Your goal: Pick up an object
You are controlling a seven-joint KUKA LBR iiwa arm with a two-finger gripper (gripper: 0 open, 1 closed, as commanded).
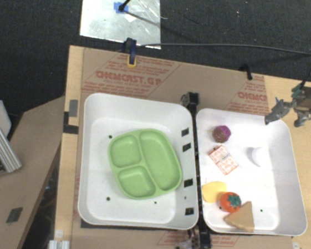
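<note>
Objects for picking all lie in the right bin (291, 181): a purple ball (221, 133), a checked packet (223, 159), a yellow piece (213, 190), a tomato (230, 201) and a tan wedge (241, 217). My gripper (288, 113) hangs open above the bin's far right corner, holding nothing, so I judge the pick not yet begun; the green tray (144, 163) sits in the left bin (93, 158).

Pincer (288, 115) open above right bin (290, 164), green tray (144, 163) in left bin (95, 142)

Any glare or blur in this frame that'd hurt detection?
Camera view: glare on the foil sheet at top; the white object nearly blends into the right bin; the gripper looks slightly soft at the frame's right; the green tray is evenly lit.
</note>
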